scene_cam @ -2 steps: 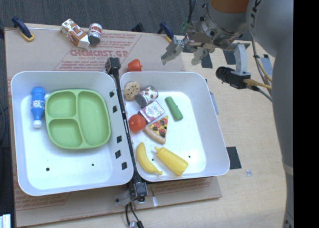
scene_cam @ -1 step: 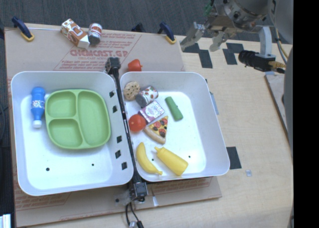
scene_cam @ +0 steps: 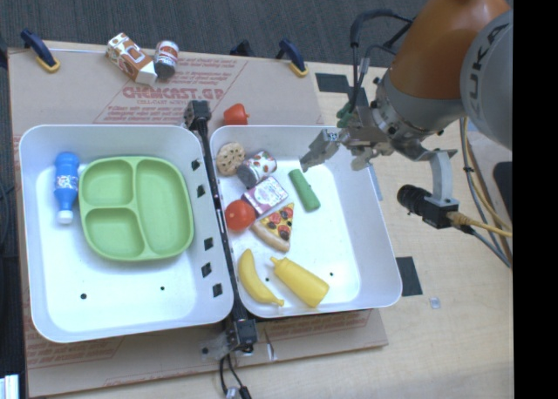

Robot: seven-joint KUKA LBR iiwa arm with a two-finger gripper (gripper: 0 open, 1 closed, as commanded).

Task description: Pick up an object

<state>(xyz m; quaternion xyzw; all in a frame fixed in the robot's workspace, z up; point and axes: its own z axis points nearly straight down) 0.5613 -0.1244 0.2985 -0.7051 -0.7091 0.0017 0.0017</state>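
green cylinder point(scene_cam: 304, 190) just below pincer point(scene_cam: 336, 152)

two white bins point(scene_cam: 35, 240), one green plate point(scene_cam: 136, 207), one bottle point(scene_cam: 66, 185), nine toy foods (right bin) point(scene_cam: 304, 189)

Robotics lab bench, probably a grasping testbed: industrial arm point(scene_cam: 453, 49) over two white bins point(scene_cam: 52, 301) clamped onto printed cardboard point(scene_cam: 166, 92) with blue clips point(scene_cam: 39, 49), plastic toy food point(scene_cam: 261, 214), loose cables point(scene_cam: 488, 227), grey carpet.
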